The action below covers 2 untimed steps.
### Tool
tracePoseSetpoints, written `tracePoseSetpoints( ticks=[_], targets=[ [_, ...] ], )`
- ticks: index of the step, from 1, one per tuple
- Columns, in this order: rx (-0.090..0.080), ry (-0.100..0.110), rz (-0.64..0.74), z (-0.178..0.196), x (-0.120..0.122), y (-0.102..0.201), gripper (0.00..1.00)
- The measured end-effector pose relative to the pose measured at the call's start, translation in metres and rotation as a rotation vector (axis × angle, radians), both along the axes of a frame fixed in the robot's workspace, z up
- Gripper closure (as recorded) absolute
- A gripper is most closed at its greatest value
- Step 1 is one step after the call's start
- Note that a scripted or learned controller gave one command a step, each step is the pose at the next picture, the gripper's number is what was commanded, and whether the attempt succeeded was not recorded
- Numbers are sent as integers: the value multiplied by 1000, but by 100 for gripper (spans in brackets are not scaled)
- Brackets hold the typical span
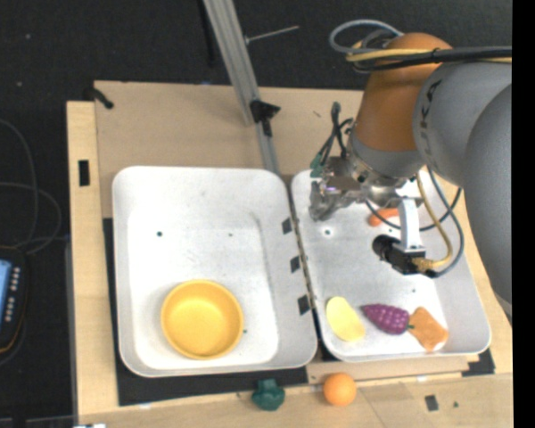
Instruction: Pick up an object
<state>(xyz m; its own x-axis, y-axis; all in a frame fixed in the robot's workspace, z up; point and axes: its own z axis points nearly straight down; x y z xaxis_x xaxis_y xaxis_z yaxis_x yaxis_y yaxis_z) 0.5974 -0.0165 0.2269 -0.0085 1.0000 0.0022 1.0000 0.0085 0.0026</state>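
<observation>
The arm reaches in over the right bin (468, 279), and its gripper (325, 199) hangs low near that bin's upper left corner, close to the wall shared with the left bin (129, 239); whether it is open or closed cannot be told from this slant, and nothing can be seen held in it. The likely targets lie well apart from it along the right bin's near edge: a pale yellow piece (344, 318), a purple grape-like bunch (385, 317) just beside it, and an orange piece (428, 328) touching or nearly touching the bunch. To do the pick well, the robot would probably have to travel toward that row and come down on one item squarely (the yellow piece, at the row's left end, looks easiest). A small orange-red thing (385, 216) is largely hidden behind the wrist and cables, so its identity is unclear.
</observation>
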Motion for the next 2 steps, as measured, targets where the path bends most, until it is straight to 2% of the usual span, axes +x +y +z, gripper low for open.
tracePoseSetpoints(
  ticks=[1, 2],
  targets=[
    [0, 0, -1, 14, 12, 49, 100],
    [-2, 1, -2, 5, 25, 95, 100]
  ],
)
